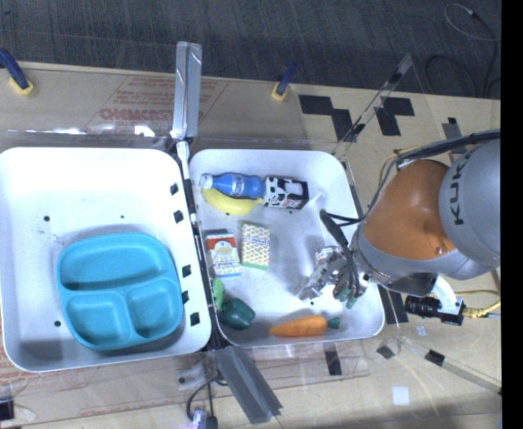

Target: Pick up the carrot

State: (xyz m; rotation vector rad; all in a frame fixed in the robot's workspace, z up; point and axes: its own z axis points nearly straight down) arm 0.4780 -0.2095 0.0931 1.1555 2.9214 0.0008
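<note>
Camera view puts the end effector (pixel 330 275) in the right bin (pixel 355 199), above the carrot (pixel 299 327) and apart from it; I cannot tell its state. The carrot lies along that bin's near wall, beside a green vegetable (pixel 235 312).

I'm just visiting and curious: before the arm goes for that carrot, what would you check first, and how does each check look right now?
1. Carrot in view, lying flat near the right bin's front wall: ok.
2. Nothing on top of the carrot: ok.
3. Gripper above the right bin, just behind the carrot: ok.
4. Fingers open enough to straddle it: cannot tell.
5. Gripper centred over the carrot: not ok.
6. Green item apart from the carrot's tip: ok.
</note>
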